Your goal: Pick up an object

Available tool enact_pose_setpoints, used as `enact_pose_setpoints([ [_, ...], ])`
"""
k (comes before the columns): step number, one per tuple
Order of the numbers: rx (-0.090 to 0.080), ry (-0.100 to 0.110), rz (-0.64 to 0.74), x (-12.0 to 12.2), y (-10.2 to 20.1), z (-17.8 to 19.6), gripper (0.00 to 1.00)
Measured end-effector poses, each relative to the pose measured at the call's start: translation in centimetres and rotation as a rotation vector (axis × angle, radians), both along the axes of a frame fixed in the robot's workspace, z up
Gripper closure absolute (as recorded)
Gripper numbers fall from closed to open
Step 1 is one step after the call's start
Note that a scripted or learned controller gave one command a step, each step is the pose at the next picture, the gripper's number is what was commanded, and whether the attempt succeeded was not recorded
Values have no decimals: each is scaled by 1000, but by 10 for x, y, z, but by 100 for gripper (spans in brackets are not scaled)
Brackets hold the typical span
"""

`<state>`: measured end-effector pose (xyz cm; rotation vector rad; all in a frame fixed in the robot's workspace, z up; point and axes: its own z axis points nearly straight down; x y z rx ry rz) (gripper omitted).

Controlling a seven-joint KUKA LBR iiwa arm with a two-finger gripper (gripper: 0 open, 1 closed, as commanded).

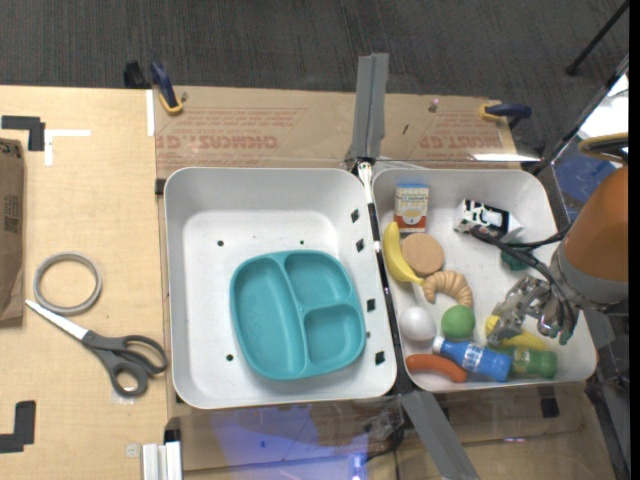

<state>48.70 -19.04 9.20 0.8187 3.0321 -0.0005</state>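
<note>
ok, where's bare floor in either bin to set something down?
Left bin: wide bare strip between its far wall and the teal plate. Right bin: small patch between the juice box and the black-and-white toy. Crowded along its near edge, around the hand and blue bottle.

Single arm [604, 240], entering from the right edge of the view. The orange band [612, 216] lies against that edge, with the grey wrist [590, 280] directly below it. The metal gripper [530, 313] projects from the wrist toward the left, in the lower right of the view.
</note>
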Motion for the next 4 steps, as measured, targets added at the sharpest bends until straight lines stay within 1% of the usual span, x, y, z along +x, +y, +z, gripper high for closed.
enact_pose_setpoints([
  [1,0,-5,-155,-7,52,22,100],
  [2,0,1,-367,-5,94,-1,100],
  [3,0,0,-494,-6,139,99,100],
  [4,-1,-1,-497,-8,171,142,100],
])
